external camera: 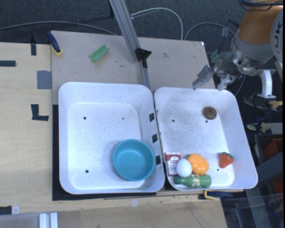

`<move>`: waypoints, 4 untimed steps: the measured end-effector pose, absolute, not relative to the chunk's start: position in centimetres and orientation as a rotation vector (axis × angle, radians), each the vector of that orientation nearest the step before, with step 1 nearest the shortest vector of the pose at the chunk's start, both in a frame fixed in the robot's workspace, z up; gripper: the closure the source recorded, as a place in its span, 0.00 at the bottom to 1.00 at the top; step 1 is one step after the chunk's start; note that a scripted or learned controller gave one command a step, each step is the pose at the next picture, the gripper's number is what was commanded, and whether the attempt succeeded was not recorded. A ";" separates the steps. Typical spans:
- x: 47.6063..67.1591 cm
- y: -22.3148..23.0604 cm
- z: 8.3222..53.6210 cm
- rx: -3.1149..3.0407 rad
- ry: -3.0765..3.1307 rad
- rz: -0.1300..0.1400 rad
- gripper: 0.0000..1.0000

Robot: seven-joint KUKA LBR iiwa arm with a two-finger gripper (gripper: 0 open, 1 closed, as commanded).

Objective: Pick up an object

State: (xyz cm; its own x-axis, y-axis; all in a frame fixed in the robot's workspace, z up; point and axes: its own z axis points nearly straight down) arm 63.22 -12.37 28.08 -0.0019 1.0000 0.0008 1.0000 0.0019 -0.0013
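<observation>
Green bottle (194,181): nearest; we judge it light, rigid, slippery; grip mid-body. Claw (210,79): parted wide, holding nothing.

Grey arm with orange band (262,18) cut off by the top and right edges, upper links out of frame; two-finger gripper (210,80) seen at a slant beyond the far rim of the right white bin (237,109), finger spacing not determinable. Small red-and-white carton (172,161) partly covered by the white egg-shaped object (184,168), print too small to read; green bottle (194,181) lying against the near wall, label illegible. Small round brown object (209,112) too small to identify; slanted grey metal pole (125,20) cut off at the top edge.
</observation>
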 end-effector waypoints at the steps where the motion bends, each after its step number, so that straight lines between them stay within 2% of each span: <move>1: 63.2 -12.4 28.1 -2.218 -2.224 0.002 0.00; 3: 64.1 -12.4 17.3 -2.216 -2.221 0.008 0.00; 4: 63.3 -12.6 12.5 -2.217 -2.220 0.008 0.00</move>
State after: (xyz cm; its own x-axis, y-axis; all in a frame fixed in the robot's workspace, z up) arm 63.29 -12.61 12.52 -0.0016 1.0000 -0.0007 1.0000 0.0016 -0.0063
